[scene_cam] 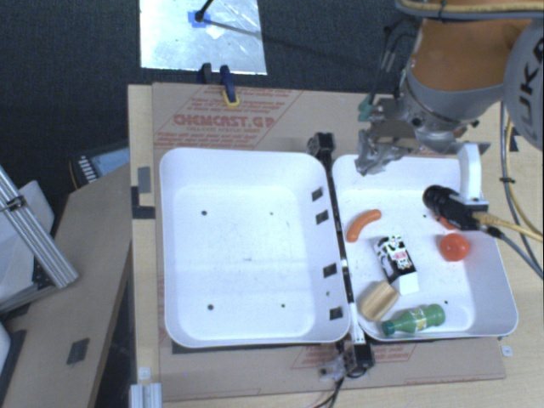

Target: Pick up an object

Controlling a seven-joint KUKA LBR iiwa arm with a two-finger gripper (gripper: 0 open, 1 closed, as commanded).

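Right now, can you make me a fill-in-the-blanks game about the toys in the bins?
1. All the toys lie in the ____ bin.
2. The bottle near the front edge is ____ in colour.
3. The round ball is ____ in colour.
4. The tool hangs over the right bin's ____ corner, nearest the camera view's top.

Missing words: right; green; orange; back left

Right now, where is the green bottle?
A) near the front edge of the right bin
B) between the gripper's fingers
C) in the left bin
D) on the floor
A: the green bottle lies on its side near the front edge of the right bin, beside a tan block, far from the gripper.
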